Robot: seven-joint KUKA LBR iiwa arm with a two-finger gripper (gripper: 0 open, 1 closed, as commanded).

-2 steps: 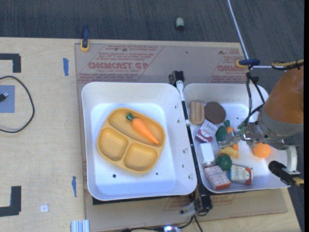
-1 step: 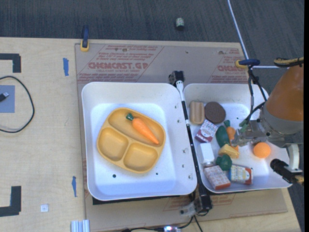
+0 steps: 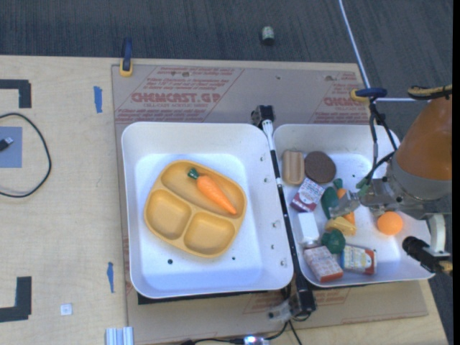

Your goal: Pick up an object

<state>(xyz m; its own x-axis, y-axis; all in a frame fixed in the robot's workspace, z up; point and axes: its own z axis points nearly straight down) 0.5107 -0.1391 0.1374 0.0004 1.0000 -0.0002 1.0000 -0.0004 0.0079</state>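
Orange carrot [image 3: 215,192], yellow tray [image 3: 159,214], white bins [image 3: 136,192], orange ball [image 3: 389,223]

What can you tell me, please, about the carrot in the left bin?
The carrot is a small toy, smooth and plastic-looking, orange with a green top. It lies flat, on a diagonal, green end towards the upper left, in the long compartment of the yellow divided plate, resting on the plate's surface. Nothing else touches it.
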